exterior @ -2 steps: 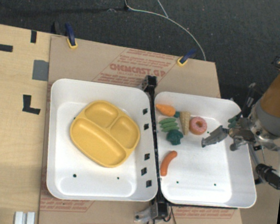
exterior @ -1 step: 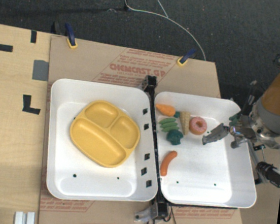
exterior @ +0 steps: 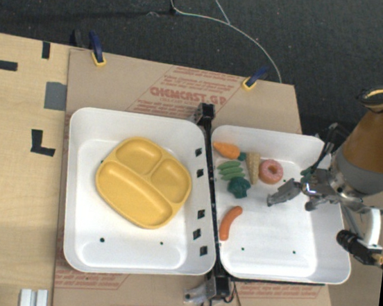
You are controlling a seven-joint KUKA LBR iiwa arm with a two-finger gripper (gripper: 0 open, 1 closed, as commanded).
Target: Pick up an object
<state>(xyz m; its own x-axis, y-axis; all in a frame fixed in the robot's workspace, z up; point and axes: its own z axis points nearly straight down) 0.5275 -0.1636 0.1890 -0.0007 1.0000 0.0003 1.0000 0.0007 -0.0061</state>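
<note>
Five food toys were seen clustered at right bin's [exterior: 303, 265] far-left corner. Pink donut [exterior: 271, 171] lay nearest, just beyond tool [exterior: 291, 193], toward table's far edge. Nothing was held by tool; whether wide or narrow could not be told.

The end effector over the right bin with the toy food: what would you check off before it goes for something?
1. Items within reach: ok. The donut, cone, carrot, green vegetables and sausage all lie in the right bin.
2. End effector over that bin: ok, just right of the donut.
3. Nothing held already: cannot tell, its tip is too dark.
4. Target has room around it: sausage ok, it lies alone; the cone, donut and greens crowd together, not ok.
5. Yellow divided plate out of the way: ok, in the left bin.
</note>
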